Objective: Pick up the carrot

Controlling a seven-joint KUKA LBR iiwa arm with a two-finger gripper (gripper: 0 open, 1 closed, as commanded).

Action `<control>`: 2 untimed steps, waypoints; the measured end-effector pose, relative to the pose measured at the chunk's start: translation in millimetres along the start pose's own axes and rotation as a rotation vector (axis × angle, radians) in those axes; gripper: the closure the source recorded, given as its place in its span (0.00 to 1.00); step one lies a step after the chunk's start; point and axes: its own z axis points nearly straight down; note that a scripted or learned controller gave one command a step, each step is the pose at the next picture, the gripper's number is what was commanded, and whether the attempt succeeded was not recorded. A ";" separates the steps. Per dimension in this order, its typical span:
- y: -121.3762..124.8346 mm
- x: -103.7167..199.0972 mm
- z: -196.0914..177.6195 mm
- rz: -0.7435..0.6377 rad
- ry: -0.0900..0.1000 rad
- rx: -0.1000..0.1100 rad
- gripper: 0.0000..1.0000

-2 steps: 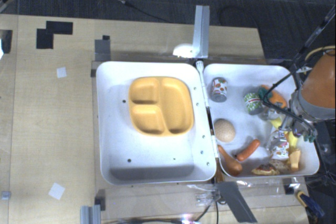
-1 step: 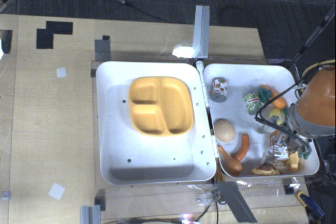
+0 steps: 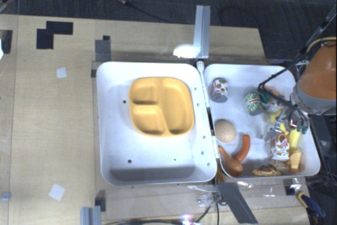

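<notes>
In the right bin [image 3: 237, 75], a slim orange piece that looks like the carrot [image 3: 273, 94] lies at the far right, partly covered by black cables. The arm with its orange band [image 3: 322, 77] reaches in from the right. Its gripper [image 3: 287, 116] hangs low over the clutter just in front of that orange piece, among a yellow item and a small carton. I cannot make out anything held in it.
The right bin also holds a small can [image 3: 219, 89], a green object [image 3: 254, 103], a beige ball [image 3: 225, 130], an orange-red sausage [image 3: 243, 147], a brown sausage [image 3: 230, 160] and a cheese wedge [image 3: 296, 159]. A yellow divided plate [image 3: 159, 105] sits in the left bin [image 3: 113, 129].
</notes>
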 end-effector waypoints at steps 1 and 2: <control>56.9 80.6 -2.3 0.004 0.000 -0.003 0.00; 45.2 -19.1 -0.1 0.067 0.006 0.002 0.00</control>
